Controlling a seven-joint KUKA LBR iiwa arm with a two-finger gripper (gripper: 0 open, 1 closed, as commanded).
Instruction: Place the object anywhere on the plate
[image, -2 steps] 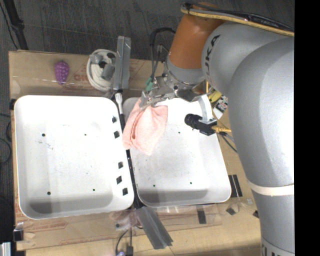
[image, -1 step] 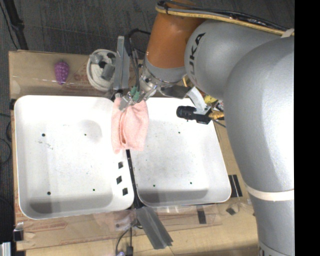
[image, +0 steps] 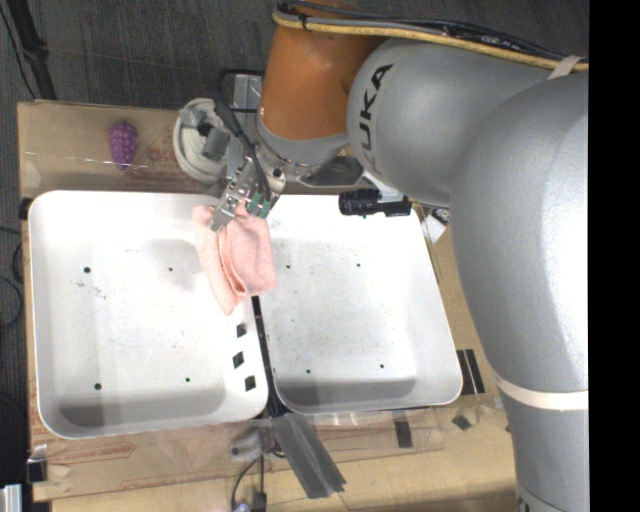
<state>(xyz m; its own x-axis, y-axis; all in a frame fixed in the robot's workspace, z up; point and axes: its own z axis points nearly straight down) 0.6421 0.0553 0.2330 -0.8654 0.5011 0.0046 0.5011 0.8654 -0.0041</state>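
Observation:
A pink cloth (image: 243, 262) hangs in a crumpled fold over the divider between the two white bins, most of it above the left bin's right edge. Its top corner is pinched between the fingers of my gripper (image: 232, 207), which is shut on it just below the orange band of the wrist. The cloth casts a faint shadow on the left bin's floor (image: 165, 262), so it is lifted off the bin. The arm covers the far edge of the right bin.
The left bin (image: 120, 330) and right bin (image: 350, 330) lie side by side. A purple object (image: 123, 143) and a round white object (image: 198, 135) sit on the bench behind the left bin. A grey bracket (image: 305, 455) sticks out at the front.

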